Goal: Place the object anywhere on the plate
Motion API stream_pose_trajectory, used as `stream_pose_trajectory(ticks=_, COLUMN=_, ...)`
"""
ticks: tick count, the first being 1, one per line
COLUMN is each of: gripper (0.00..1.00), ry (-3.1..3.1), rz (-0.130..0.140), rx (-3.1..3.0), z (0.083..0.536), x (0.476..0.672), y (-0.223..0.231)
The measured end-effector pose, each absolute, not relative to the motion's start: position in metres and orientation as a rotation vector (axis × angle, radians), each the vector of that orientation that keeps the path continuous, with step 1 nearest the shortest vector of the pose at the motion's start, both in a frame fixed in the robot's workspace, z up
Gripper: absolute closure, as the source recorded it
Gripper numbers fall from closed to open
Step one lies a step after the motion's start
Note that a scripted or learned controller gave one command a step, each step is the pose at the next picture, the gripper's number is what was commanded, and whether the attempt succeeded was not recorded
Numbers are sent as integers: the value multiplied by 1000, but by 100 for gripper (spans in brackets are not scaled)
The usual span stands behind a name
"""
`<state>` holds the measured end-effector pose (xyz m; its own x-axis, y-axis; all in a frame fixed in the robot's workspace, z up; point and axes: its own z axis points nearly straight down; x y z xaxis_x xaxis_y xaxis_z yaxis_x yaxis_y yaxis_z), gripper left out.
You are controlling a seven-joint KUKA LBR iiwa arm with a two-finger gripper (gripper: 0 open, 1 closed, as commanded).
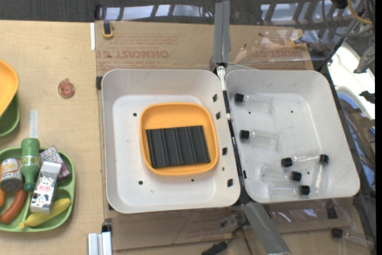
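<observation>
Clear vials lie loose in the right bin (pixel 334 104), and the orange plate (pixel 179 113) sits in the left bin (pixel 119 128).

Six or so clear vials with black caps (pixel 290 160) are scattered over the right bin's floor, most toward its lower right, two near its left wall. The plate lies mid-frame, well inside the left bin's rim, a dark ribbed insert (pixel 178 146) covering its middle. White floor shows all round the plate. At the lower left of the frame a green tray (pixel 62 206) of toy food rests on the tabletop (pixel 54 57). The jaws cannot be made out, so their state is unknown.
</observation>
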<state>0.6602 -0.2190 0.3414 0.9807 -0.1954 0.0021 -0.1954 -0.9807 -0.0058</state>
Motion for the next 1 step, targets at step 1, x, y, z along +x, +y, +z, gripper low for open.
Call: stream_pose_trajectory(ticks=1, gripper=0, ry=306, rz=-3, rx=-3121, z=329, x=660, y=-218)
